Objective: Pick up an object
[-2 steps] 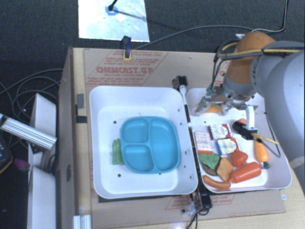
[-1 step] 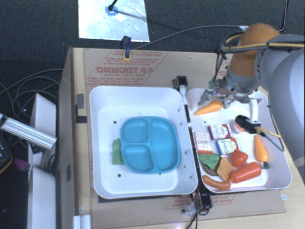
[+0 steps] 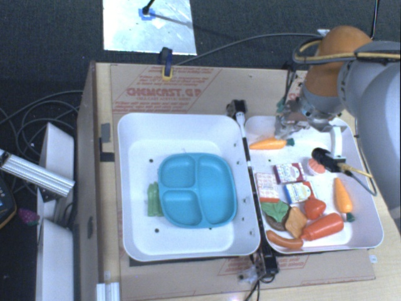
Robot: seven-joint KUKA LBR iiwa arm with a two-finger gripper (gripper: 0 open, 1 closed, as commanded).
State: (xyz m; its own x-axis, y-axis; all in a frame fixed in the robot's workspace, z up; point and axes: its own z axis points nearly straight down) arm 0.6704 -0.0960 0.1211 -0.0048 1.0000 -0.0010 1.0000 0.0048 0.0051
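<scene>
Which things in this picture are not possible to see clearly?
- End effector, camera view: its tip is blurred, so open or shut is unclear.
- Green item: partly hidden under the blue divided plate.
- Small packets: print too small to read.
- Toy food pile: pieces overlap, hiding each other.

You have two bins side by side on the bench: the left bin [image 3: 135, 143] holds a divided plate [image 3: 196, 190] near its middle, with a small block [image 3: 153, 199] just beside the plate's left edge. The right bin [image 3: 369, 221] is crowded. A carrot [image 3: 270, 145] lies at its far left end, below the gripper [image 3: 289, 121]. Small packets [image 3: 287, 172] sit in the middle, and toy vegetables [image 3: 313, 221] are heaped along the near edge. Another carrot [image 3: 342, 196] lies toward the right wall.
</scene>
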